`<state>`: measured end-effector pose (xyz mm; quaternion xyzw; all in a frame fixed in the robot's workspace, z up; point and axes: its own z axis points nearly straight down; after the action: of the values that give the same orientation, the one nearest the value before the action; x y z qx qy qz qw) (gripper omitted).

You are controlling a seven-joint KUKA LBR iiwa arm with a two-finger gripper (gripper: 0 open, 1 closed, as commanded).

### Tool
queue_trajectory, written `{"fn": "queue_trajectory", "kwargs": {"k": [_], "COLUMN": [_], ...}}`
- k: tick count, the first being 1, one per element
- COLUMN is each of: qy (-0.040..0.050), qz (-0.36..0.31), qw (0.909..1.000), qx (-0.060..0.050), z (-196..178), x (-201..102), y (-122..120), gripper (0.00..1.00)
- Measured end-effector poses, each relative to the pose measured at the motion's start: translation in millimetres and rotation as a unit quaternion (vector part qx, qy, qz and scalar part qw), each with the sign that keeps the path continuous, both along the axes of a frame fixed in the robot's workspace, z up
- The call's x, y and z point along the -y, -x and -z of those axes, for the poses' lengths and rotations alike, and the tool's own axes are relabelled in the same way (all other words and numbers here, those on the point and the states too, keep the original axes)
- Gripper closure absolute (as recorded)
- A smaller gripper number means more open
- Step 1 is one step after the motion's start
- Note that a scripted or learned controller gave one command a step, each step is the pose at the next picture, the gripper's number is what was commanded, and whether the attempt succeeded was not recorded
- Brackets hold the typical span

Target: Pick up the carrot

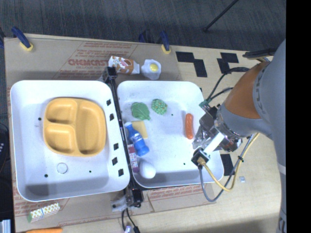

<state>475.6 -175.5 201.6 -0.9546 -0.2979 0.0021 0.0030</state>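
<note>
Where the right bin (194, 89) meets its right wall, the carrot (188, 125) lies lengthwise on smooth white plastic, a short orange rod with rounded ends. To its left sit two bumpy green pieces (149, 108), a pale yellow block (140, 128), a glossy blue bottle (137, 141) and a white egg-shaped piece (147, 169). The left bin (19, 130) carries a matte yellow divided tray (75, 125). The gripper (203, 147) hangs just right of the carrot, below it, nothing seen grasped; whether parted or closed cannot be told.
</note>
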Motion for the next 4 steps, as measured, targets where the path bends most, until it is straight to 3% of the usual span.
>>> {"fn": "queue_trajectory", "kwargs": {"k": [1, 2, 3, 4], "qy": [0.0012, 0.0007, -0.0005, 0.0015], "qz": [-0.015, -0.255, -0.118, -0.089], "qw": [0.9999, 0.9668, 0.9930, 0.9960], "qx": [0.001, 0.002, 0.000, 0.002], "z": [-84.5, -101.5, 28.4, -119.1], "x": [35.5, 35.3, 7.1, 20.7], "y": [-0.8, -0.7, 0.3, -10.4], "gripper": [1.00, 1.00, 1.00, 1.00]}}
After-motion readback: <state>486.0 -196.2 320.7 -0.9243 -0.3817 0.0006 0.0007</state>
